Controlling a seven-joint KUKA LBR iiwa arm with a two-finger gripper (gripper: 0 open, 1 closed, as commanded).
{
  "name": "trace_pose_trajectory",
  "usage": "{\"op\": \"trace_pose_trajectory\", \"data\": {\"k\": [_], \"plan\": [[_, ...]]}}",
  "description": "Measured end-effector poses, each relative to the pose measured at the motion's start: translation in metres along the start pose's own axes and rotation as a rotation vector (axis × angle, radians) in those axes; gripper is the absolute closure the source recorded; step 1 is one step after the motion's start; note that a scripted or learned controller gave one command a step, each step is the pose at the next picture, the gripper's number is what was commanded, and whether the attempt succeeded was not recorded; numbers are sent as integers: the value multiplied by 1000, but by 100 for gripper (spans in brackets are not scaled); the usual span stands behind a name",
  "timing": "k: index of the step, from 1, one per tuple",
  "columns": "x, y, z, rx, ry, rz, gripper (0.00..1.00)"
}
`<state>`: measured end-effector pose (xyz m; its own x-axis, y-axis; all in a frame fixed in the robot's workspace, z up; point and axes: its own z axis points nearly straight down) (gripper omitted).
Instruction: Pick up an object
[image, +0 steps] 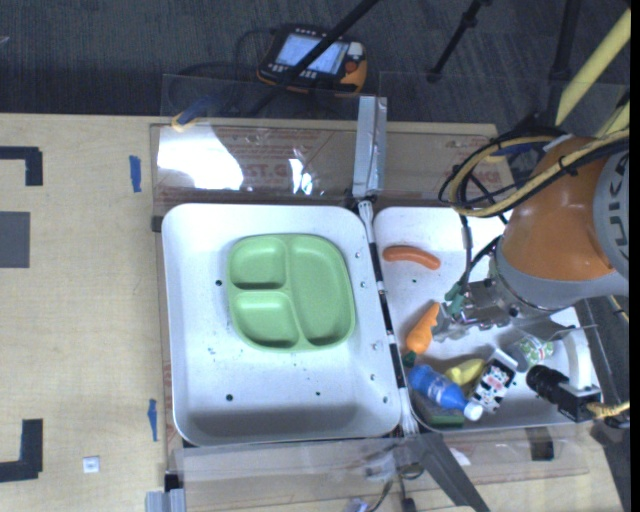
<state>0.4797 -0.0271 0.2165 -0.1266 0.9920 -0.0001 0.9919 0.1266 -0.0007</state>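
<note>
Toys lie piled in the right white bin (480, 222): a small orange carrot-shaped toy (422, 330), a long orange hot dog (411, 257), a blue plastic bottle (439, 388) and a yellow lump (466, 373). The gripper (450, 310) hangs just beside the carrot toy; it is too blurry to tell how it stands. The grey arm (560, 250) hides part of that bin. A smooth green plate with three sections (291, 290) sits in the left white bin (200, 330).
</note>
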Motion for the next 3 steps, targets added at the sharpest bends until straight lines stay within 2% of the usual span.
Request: {"op": "trace_pose_trajectory", "data": {"k": [1, 2, 3], "plan": [[0, 1, -9, -2, -2, -1, 100], [27, 90, -31, -1, -1, 42, 100], [27, 90, -31, 0, -1, 42, 0]]}}
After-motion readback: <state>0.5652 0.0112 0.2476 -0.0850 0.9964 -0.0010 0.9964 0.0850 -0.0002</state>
